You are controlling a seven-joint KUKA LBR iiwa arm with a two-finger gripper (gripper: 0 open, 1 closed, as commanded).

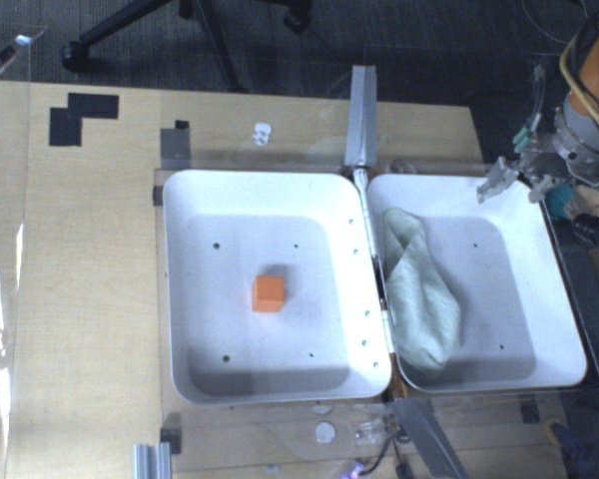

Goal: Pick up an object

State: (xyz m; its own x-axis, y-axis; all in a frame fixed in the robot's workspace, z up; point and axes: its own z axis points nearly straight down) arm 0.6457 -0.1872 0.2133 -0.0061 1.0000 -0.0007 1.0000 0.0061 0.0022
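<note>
A small orange cube (269, 293) sits near the middle of the left bin (195, 267). A crumpled pale green-grey cloth (419, 289) lies along the left side of the right bin (519, 297), against the divider. My gripper (512, 181) hangs over the far right corner of the right bin, well away from both the cloth and the cube. Its two metal fingers (491, 186) are spread open with nothing between them.
The grey arm with its orange band (589, 78) comes in at the upper right. A metal post (360, 118) stands behind the seam between the bins. Black tape marks (80, 116) lie on the wooden bench at the left. A chair base (195, 8) stands on the floor behind.
</note>
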